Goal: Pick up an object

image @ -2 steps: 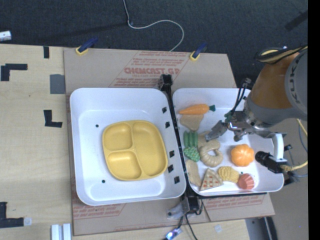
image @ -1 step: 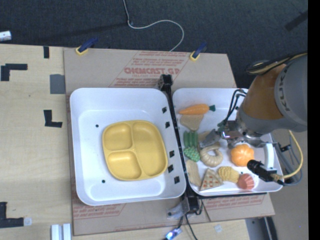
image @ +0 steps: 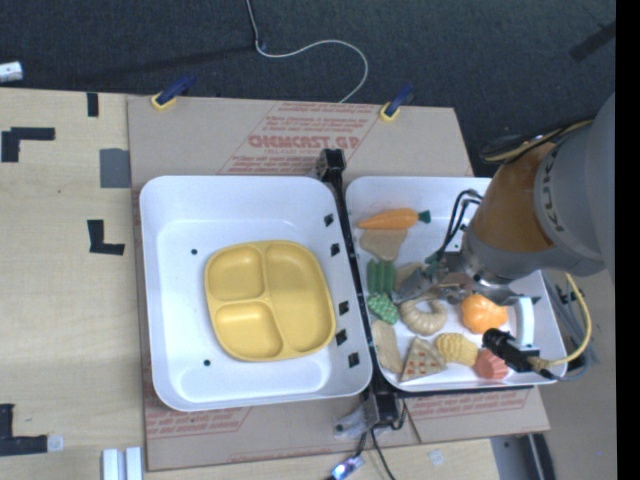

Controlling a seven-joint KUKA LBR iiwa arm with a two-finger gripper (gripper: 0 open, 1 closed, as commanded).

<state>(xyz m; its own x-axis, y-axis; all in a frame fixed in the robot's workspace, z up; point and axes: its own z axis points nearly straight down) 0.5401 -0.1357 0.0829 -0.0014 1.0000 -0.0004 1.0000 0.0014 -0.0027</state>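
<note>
The right bin [image: 450,190] holds several toy foods. An orange carrot [image: 395,218] lies at the back with a tan wedge [image: 378,244] under it. A green piece [image: 380,290] runs along the left wall. A pale ring-shaped pastry [image: 424,316] sits mid-bin, with an orange fruit [image: 482,313] to its right. At the front lie a pizza slice [image: 420,360], a yellow lumpy piece [image: 457,348] and a pink piece [image: 490,366]. My gripper [image: 426,286] reaches in from the right, low over the bin's middle, just above the pastry and next to the green piece.
The left bin [image: 170,208] holds a yellow divided plate [image: 268,300]. A black divider bracket [image: 340,258] stands between the bins. A tan bread-like piece [image: 386,344] lies by the right bin's left wall. The arm's grey and orange body [image: 520,218] overhangs the bin's right side.
</note>
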